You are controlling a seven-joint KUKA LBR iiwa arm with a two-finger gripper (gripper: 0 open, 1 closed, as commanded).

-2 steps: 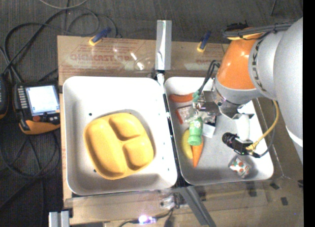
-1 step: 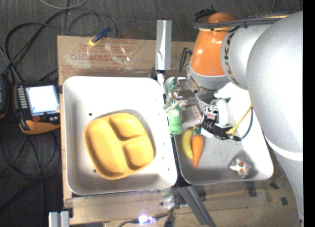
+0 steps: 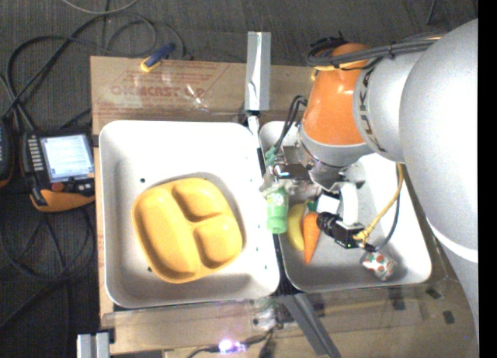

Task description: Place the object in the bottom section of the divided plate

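The plate [image 3: 189, 228] lies in the left bin [image 3: 116, 147], tilted a little in the view, with three sections that look bare; I take the big one along the lower left edge as the bottom section, though the slant makes that a judgement. That doubt is one risk: a drop placed by eye could land in one of the two smaller sections instead.

At the wall between the bins a green thing [image 3: 277, 214] stands near upright, just under the tool [image 3: 281, 187]. It may be between the tool's parts, but the wrist hides the contact, so I cannot tell whether the tool is clenched or released, or whether it has anything. If the hold is slight or only at the top, the green thing could slip as it crosses the wall and fall on the rim or the counter.

In the right bin [image 3: 411, 271], a yellow piece [image 3: 296, 224] and a carrot [image 3: 310, 236] lie just beside the green thing, perhaps touching it. A lift could drag or tip them. A small patterned item [image 3: 379, 265] sits apart, lower right, near a yellow cable [image 3: 386, 213] that might snag it.
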